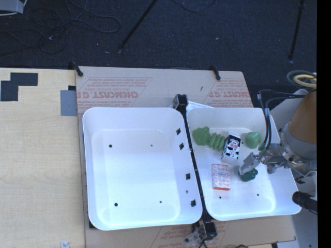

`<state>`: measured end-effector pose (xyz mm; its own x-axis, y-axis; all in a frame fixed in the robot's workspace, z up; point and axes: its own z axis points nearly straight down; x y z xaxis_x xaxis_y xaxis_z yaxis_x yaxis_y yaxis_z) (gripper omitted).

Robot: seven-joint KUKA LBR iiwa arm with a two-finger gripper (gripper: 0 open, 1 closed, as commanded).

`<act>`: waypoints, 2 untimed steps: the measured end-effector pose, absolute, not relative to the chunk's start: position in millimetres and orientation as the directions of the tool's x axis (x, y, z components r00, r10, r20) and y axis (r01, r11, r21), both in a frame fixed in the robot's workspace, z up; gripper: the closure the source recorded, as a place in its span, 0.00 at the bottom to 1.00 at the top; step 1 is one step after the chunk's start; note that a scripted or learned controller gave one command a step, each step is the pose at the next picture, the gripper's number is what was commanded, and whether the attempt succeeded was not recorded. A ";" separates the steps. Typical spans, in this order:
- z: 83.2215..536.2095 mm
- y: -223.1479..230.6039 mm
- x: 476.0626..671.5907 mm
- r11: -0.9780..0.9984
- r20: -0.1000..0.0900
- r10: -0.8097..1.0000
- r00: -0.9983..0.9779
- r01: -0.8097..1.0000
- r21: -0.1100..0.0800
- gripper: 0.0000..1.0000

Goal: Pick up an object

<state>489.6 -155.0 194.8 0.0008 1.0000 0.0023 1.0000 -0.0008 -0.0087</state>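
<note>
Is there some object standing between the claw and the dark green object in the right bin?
Nothing visible does. The claw sits directly over the dark green object in the right bin. The red and white card lies apart, toward the divider.

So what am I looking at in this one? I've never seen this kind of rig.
One camera looks down at a slant on a bench with two shallow white bins. The grey and orange robot arm reaches in from the right, its gripper low in the right bin. In that bin lie a bumpy green toy, a black-and-white piece, a green ball, a small red-and-white box and a dark green object at the gripper. Whether anything is held is unclear.
</note>
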 end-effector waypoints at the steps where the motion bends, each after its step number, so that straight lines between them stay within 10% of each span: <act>1: 100.4 -141.6 478.6 -0.001 0.002 1.000 0.001 1.000 0.000 0.00; 2: 90.7 -142.2 552.1 0.004 0.002 1.000 -0.004 1.000 0.000 0.00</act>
<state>552.1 -142.2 90.7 -0.0035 1.0000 0.0017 1.0000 0.0035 0.0001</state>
